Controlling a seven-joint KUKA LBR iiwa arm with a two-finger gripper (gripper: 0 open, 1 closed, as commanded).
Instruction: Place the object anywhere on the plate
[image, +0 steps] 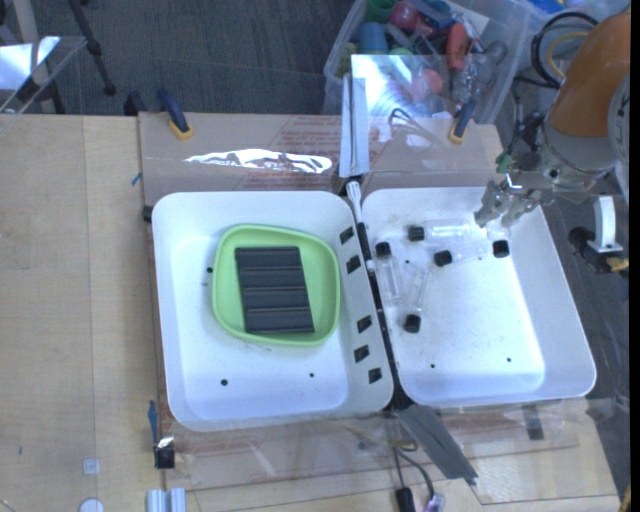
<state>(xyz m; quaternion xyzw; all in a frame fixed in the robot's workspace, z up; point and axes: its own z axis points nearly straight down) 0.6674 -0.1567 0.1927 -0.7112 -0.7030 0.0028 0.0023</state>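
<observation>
Clear vials (415, 262) with black caps lie scattered in the right bin (520, 350), in its upper left part, some near the divider between the bins. The green plate (325, 270) sits in the left bin (190, 370) with a dark ribbed block (273, 290) lying on it. The end effector (500, 207) hangs over the right bin's upper right corner, close to one black-capped vial; whether it is open or closed I cannot tell.
</observation>
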